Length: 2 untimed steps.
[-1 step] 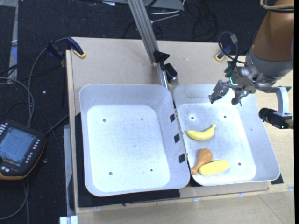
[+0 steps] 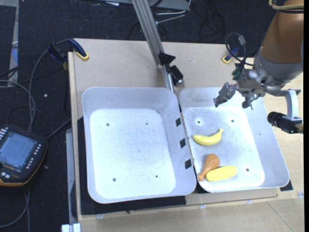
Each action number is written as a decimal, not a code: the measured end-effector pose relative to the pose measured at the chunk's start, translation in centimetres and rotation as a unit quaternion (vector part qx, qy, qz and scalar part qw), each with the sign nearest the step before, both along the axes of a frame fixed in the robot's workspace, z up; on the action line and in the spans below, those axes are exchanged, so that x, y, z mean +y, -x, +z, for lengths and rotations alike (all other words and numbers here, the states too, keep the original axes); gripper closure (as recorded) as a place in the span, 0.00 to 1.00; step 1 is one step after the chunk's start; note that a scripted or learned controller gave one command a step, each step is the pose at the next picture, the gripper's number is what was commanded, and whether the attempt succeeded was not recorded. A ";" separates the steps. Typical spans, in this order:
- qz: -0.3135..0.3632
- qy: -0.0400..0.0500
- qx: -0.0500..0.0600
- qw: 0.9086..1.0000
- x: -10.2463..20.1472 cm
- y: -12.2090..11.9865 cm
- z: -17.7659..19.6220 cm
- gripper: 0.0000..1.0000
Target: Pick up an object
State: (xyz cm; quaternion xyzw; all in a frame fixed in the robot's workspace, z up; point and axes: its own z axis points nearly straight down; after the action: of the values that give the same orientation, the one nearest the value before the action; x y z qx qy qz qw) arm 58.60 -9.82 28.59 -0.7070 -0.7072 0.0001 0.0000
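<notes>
Here my two dark fingers (image 2: 236, 96) hang spread well apart over the far end of the right-hand shallow white plastic bin (image 2: 270, 151), with nothing between them and nothing touching them. One fingertip points down toward the bin's far-left part, the other sits nearer the far rim; both look to be above the bin floor, though I cannot tell how high.

Three things lie in this bin, all nearer the camera than I am. A curved yellow plastic banana (image 2: 208, 138) rests close to the bin's left wall, about halfway along. Toward the near edge lies an orange-brown toy drumstick (image 2: 208, 164), its thin end pointing at the near-left corner. Just beside it, touching or nearly so, sits a fat yellow oblong piece (image 2: 221, 173), lemon-coloured and lying on its side.

The left-hand shallow white plastic bin (image 2: 130, 144) sits edge to edge with mine on the pale wooden bench (image 2: 120, 62). A slanted grey metal pole (image 2: 149, 28) rises from the bench behind the seam between the bins.
</notes>
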 end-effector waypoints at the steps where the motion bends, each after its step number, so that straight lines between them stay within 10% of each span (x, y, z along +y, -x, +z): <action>1: 0.000 0.000 0.002 1.000 0.0 1.1 -5.4 0.00; 2: 0.000 0.000 0.003 1.000 0.2 0.4 -11.3 0.00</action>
State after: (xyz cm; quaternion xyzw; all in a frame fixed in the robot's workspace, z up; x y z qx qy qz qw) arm 58.24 -9.65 17.31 -0.7070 -0.7072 0.0018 0.0022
